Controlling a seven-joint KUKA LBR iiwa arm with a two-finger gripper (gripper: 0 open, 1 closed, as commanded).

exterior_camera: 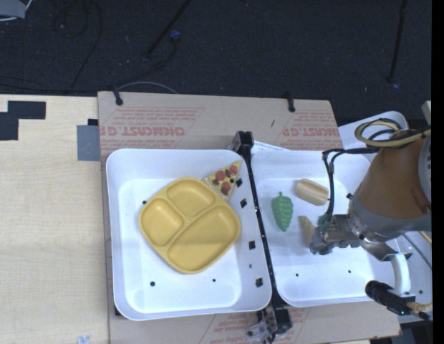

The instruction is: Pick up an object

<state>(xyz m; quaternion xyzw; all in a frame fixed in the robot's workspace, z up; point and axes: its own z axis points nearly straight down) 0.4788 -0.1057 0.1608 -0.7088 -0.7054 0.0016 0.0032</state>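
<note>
The right bin point(308, 292) holds a green leaf-shaped toy point(282, 211) near its left side and a tan bread-roll toy point(311, 191) further back. My gripper point(320, 244) is low in this bin, just right of the green toy and in front of the roll. A small tan piece point(306, 225) shows right beside the gripper's tip. The arm's orange band point(394, 185) rises to the right.
The left bin point(136, 292) holds a yellow divided plate point(190, 224) and a pizza-slice toy point(226, 178) at its back right. A black divider point(254, 221) runs between the bins. Cardboard lies under both bins, and cables loop at the right.
</note>
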